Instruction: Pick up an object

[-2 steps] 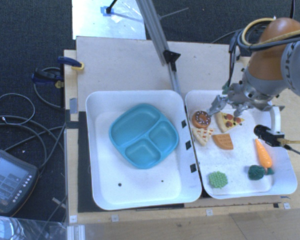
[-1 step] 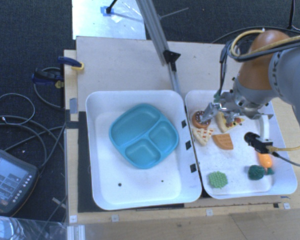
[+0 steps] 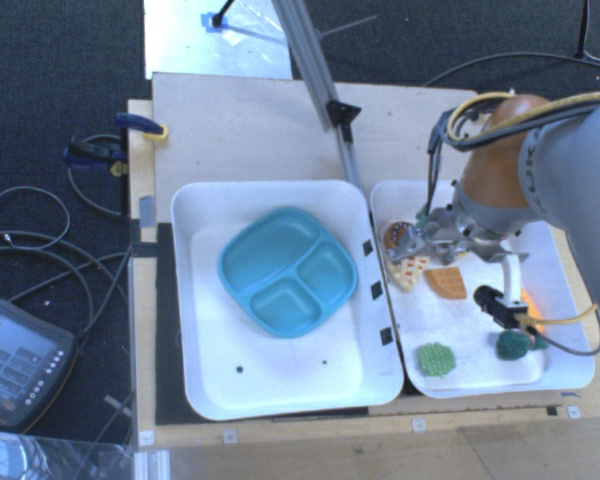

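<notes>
My gripper [image 3: 429, 240] hangs low over the upper left part of the right bin [image 3: 570, 368]. Just to its left lies a brown ring-shaped piece [image 3: 397, 235], touching or nearly touching the gripper. Below it sit a pale waffle-like piece with red dots [image 3: 410, 272] and an orange wedge [image 3: 446, 284]. Nearer the front of the bin rest a light green round thing [image 3: 437, 359] and a dark teal lump [image 3: 513, 345]. I see nothing between the fingers.
The left bin [image 3: 210, 368] holds a teal divided plate [image 3: 287, 270]. A slanted grey pole [image 3: 315, 58] crosses the back of the bench. Cables and a handheld controller [image 3: 20, 360] lie on the floor at left.
</notes>
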Motion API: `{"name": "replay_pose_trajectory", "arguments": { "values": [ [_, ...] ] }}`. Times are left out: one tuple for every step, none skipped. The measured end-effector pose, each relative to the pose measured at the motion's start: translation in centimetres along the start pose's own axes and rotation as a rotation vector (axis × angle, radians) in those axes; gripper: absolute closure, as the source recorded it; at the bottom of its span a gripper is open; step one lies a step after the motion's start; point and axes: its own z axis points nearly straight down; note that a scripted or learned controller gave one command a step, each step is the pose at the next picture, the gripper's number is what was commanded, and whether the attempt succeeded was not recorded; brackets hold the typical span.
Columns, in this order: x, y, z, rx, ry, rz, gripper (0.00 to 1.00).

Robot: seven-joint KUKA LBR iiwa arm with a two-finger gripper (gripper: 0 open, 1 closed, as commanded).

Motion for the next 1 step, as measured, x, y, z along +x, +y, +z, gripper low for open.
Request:
{"name": "replay_pose_trajectory", "arguments": {
  "values": [
    [-0.1,0.17,-1.35,-0.005,-0.002,0.0,1.0]
  ]
}}
